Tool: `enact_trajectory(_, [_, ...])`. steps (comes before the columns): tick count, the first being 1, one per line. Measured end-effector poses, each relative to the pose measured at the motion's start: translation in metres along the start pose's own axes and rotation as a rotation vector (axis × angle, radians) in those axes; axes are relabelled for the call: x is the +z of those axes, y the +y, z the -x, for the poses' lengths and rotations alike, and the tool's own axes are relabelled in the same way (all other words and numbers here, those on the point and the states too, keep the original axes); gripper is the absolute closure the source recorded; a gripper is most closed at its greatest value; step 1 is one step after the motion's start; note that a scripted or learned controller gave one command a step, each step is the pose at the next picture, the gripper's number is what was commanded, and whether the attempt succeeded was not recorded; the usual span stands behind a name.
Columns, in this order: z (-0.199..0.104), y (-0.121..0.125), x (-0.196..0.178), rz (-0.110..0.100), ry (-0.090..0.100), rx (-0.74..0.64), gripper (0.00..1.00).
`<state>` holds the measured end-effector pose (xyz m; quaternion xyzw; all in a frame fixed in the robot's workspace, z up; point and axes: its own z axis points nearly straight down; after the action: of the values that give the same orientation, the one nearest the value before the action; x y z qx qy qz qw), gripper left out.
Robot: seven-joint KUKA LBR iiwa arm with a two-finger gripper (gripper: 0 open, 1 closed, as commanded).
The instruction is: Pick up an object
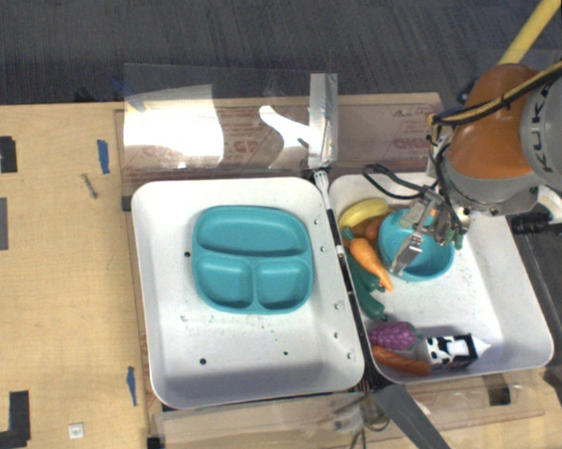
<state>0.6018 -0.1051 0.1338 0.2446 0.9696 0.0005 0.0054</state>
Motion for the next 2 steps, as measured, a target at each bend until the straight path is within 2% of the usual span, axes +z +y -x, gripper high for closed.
enact_trajectory(1, [0.033,-0.009,0.012,-0.002,0.005,-0.212,0.0])
enact_trajectory(2, [0.04,-0.022,0.036,0.005,-0.011,-0.107,0.0])
